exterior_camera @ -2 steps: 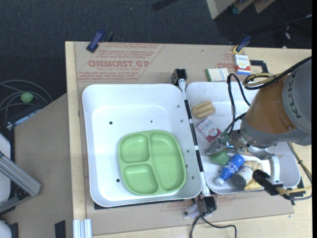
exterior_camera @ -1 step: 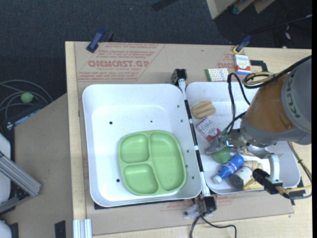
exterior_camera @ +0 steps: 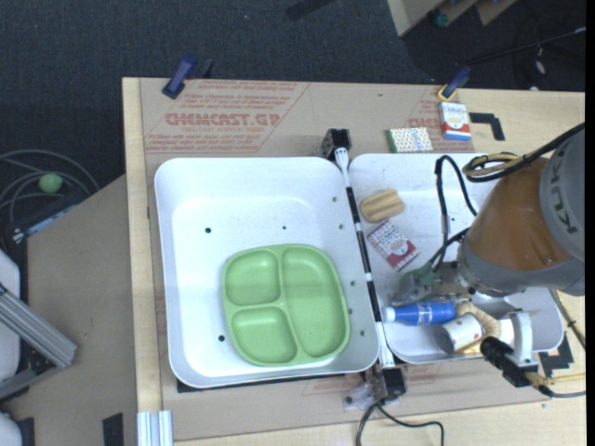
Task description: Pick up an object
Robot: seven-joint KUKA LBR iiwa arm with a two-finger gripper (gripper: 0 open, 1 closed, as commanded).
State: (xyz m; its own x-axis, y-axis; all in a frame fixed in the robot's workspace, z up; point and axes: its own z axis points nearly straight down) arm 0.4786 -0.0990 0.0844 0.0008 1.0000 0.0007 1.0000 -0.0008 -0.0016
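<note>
The right bin (exterior_camera: 409,170) holds a tan, roll-shaped object (exterior_camera: 381,204) near its back left. A small red and white packet (exterior_camera: 391,243) lies just in front of it. A blue tube with a white cap (exterior_camera: 420,315) lies flat near the bin's front left. My gripper (exterior_camera: 428,283) is low in the right bin, just above the blue tube and to the right of the packet. A small grey-green thing (exterior_camera: 410,295) shows right at the gripper, too unclear to name. The arm's orange and grey body hides the right half of this bin.
The left bin (exterior_camera: 186,203) holds a green divided plate (exterior_camera: 284,303) at its front right. A black-edged divider (exterior_camera: 358,240) runs between the bins. Small cards (exterior_camera: 411,139) and a carton (exterior_camera: 454,121) lie on the bench behind the right bin.
</note>
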